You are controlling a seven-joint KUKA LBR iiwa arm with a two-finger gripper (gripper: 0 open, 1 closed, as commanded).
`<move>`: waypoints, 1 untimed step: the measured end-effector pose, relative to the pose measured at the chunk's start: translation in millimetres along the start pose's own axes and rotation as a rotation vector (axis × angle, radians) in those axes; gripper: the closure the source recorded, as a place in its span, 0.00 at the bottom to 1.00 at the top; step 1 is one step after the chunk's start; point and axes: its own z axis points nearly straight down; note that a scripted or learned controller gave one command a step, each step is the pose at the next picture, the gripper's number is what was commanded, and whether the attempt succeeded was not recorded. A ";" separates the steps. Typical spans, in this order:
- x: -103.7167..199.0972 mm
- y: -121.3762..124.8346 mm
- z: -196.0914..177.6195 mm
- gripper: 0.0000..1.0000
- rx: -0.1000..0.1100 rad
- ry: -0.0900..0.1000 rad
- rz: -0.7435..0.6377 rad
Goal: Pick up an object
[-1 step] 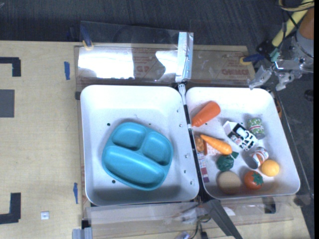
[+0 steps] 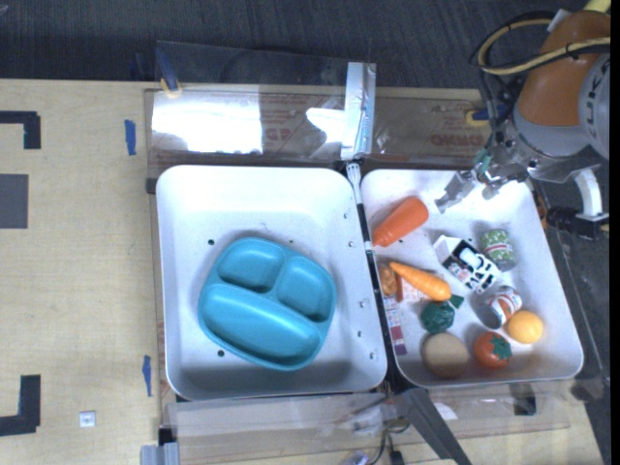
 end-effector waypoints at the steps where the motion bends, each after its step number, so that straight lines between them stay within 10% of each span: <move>1: 12.0 -13.4 6.9 0.00 -0.004 -0.003 -0.162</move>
